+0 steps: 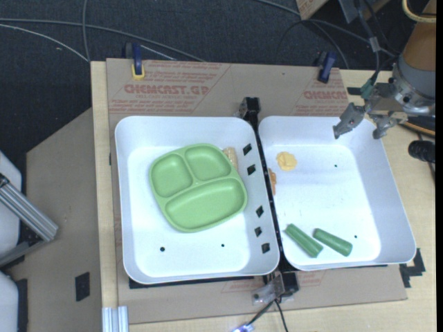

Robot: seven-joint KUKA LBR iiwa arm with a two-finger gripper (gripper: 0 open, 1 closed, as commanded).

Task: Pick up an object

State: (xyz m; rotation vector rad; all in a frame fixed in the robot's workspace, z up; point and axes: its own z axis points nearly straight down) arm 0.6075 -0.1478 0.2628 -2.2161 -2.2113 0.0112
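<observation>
Nearby, green plate (199,186), yellow piece (286,160), green sticks (318,241)

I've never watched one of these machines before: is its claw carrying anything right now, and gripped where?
Nothing is held. The claw hangs open above the far right corner of the right shallow white bin, with nothing between its fingers.

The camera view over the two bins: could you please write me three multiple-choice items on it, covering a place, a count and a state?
1. Where does the green divided plate lie?
A. left bin
B. right bin
C. on the bench outside

2. How many green cylinders lie in the right bin?
A. one
B. two
C. four

3. How does the gripper stand?
A. clamped on the plate
B. holding a cylinder
C. holding nothing, above the right bin's far edge

Answers: 1 A, it sits within the left bin. 2 B, a pair near the front edge. 3 C, nothing between the fingers.
</observation>
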